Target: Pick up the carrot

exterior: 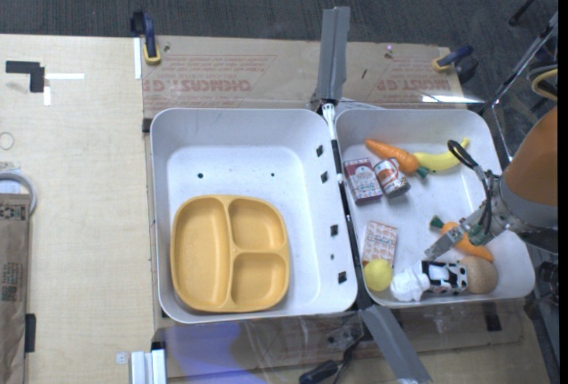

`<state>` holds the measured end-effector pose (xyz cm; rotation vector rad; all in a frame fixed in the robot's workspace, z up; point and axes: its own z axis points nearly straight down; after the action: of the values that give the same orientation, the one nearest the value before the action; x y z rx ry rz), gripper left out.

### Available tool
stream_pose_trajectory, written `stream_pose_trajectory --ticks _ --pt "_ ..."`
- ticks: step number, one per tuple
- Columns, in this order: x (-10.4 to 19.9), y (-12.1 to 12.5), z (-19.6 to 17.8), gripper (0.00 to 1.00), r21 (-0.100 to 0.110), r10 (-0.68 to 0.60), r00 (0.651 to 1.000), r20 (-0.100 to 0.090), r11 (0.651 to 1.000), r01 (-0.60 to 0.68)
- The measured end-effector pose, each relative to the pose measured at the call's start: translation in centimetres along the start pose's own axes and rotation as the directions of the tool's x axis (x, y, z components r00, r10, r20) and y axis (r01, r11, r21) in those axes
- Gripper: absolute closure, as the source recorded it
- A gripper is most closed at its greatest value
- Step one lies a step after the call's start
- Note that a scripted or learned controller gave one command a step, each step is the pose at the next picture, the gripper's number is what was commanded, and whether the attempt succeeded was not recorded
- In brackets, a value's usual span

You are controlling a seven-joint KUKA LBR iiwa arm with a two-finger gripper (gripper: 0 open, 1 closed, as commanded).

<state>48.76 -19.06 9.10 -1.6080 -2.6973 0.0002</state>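
Note:
A long orange carrot (391,155) lies in the upper part of the right bin (422,117), next to a yellow banana (440,160). A smaller orange piece with a green tip (463,242) lies lower in the same bin. My gripper (451,239) is down in the right bin at its right side, right against that smaller orange piece and well below the long carrot. The arm (535,183) comes in from the right and hides part of the bin's right wall.
The right bin also holds a small can (391,178), a red box (361,181), a printed card (380,242), a lemon (378,274), a white lump (408,286), a black-and-white cow toy (444,276) and a tan round item (482,277). A yellow divided plate (232,251) is in the left bin.

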Motion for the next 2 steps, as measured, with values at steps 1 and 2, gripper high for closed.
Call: stream_pose_trajectory --ticks 1,2 --pt "-0.1 0.1 -0.9 1.0 -0.001 0.002 1.0 0.001 1.0 -0.002" --pt "-1.7 5.8 0.0 1.0 0.0 0.055 0.998 0.001 0.998 -0.055"
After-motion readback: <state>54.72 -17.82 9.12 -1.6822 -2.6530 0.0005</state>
